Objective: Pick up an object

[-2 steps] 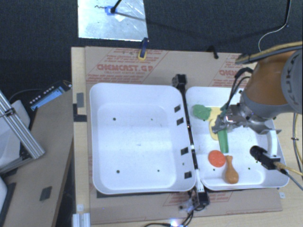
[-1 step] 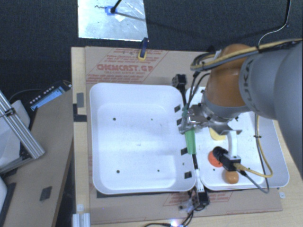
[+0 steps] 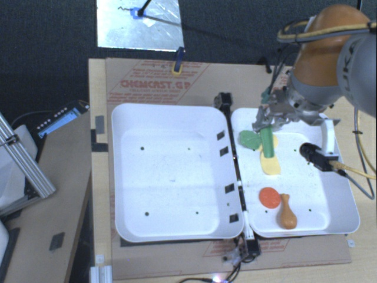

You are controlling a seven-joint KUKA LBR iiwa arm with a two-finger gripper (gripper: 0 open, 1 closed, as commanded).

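My gripper (image 3: 266,120) hangs over the back left part of the right bin (image 3: 339,202). Directly below it a green stick (image 3: 268,144) points toward the bin's front, its top end meeting the gripper. A flat green leaf-shaped piece (image 3: 250,139) lies just left of the stick. A pale yellow piece (image 3: 271,165) lies at the stick's lower end. Nearer the front sit a red disc (image 3: 270,197) and an orange pear-shaped object (image 3: 287,213).
The left bin (image 3: 126,158) stands beside the right one, with a black divider strip (image 3: 232,170) between them. Both rest on a cardboard sheet (image 3: 153,81). A shiny metal plate (image 3: 139,15) lies beyond the bench's back edge.
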